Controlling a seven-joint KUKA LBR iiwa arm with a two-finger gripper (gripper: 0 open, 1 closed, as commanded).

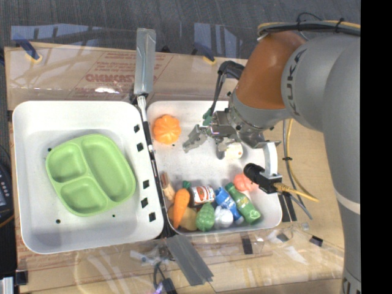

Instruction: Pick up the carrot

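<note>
The carrot is an orange toy with a small green top. It lies near the front left corner of the right bin, against a pile of other toy foods. My gripper hangs over the middle of that bin, behind and to the right of the carrot and well apart from it. Its fingers are spread open and I see nothing between them.
A small orange pumpkin sits at the right bin's back left. A white round item lies beside the gripper. A can, green bottle, blue item and green vegetable crowd the front. The left bin holds a green divided plate.
</note>
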